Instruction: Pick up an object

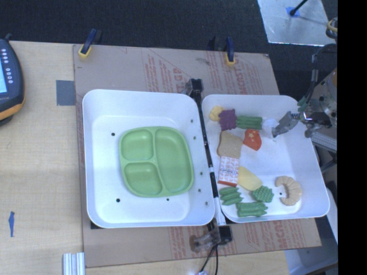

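Observation:
The right bin (304,153) holds several toy foods: a yellow piece (215,113), a purple bunch (227,119), a green pickle (248,122), a red piece (252,139), a bread slice (230,145), a red-and-white packet (228,171), a yellow wedge (249,179), a croissant (288,189) and green vegetables (251,209). My gripper (297,128) hangs over the bin's upper right part, just right of the red piece. It is open, its fingers spread with nothing between them. The left fingertip (281,127) points toward the red piece without touching it.
The left bin (97,153) bears a green divided plate (156,161). A black divider with clips (203,148) runs between the bins. A handheld pendant (8,79) lies at the far left. Blue and yellow clamps (229,53) hold the cardboard at the back.

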You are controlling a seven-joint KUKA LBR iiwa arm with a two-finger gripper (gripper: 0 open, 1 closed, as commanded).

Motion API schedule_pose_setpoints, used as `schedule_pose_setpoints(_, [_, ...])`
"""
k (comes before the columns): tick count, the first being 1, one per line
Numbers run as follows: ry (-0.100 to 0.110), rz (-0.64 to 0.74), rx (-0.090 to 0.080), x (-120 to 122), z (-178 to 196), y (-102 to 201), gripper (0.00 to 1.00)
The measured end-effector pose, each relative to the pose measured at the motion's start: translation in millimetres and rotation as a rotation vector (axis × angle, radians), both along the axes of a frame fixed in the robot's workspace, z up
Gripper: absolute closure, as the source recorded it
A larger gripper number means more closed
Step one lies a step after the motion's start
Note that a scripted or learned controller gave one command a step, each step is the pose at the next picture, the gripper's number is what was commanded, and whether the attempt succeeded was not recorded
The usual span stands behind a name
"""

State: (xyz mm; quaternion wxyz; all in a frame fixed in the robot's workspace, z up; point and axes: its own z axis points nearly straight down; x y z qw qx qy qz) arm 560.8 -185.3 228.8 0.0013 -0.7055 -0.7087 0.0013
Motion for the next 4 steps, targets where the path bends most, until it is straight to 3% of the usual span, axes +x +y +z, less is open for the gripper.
schedule_pose_setpoints(1, [0.006,0.004,0.001,23.1,-86.4,17.9,0.0])
schedule_pose_setpoints(2, [0.001,0.004,0.001,86.8,-140.7,27.1,0.0])
schedule_pose_setpoints(3, [0.003,-0.002,0.0,42.0,-136.8,46.3,0.0])
schedule_pose_setpoints(4, [-0.005,0.002,-0.001,91.5,-135.9,59.5,0.0])
